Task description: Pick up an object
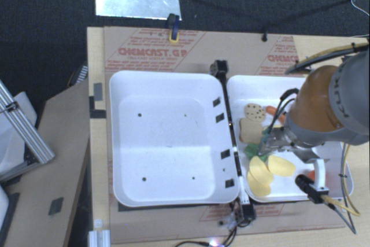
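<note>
Cardboard-topped bench [150, 49], arm [324, 107] bent low over right bin [248, 85], hand [267, 144] above green piece [252, 150], its grip cannot be told

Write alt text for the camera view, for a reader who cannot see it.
A grey and orange robot arm reaches into the right white bin, over yellow pieces, a green piece and a tan cookie-like piece. The left white bin sits beside it.
</note>
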Robot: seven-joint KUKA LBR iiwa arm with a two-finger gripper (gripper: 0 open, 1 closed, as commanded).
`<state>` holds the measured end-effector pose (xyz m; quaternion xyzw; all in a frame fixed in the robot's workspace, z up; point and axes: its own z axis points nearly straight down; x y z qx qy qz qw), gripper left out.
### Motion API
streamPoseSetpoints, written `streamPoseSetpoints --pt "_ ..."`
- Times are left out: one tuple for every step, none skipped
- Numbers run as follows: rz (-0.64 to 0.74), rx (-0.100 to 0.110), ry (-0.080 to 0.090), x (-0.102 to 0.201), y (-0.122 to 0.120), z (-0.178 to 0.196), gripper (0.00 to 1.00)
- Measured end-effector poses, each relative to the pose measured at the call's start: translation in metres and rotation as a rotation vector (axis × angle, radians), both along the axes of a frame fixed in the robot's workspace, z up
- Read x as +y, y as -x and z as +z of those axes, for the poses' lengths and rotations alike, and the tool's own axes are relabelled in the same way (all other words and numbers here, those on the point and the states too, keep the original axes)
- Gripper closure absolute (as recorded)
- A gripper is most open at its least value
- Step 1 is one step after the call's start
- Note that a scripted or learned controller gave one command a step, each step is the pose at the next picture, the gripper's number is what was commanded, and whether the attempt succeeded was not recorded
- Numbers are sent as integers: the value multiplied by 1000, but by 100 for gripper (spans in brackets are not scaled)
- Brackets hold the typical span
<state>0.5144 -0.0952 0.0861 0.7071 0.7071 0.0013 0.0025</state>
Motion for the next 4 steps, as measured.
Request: streamPoseSetpoints --pt "-1 6 -2 -32 29 -2 100" --pt "6 3 -1 13 -6 -2 100" --pt "8 -18 2 14 -101 249 100" --pt "7 -10 1 11 -131 352 100"
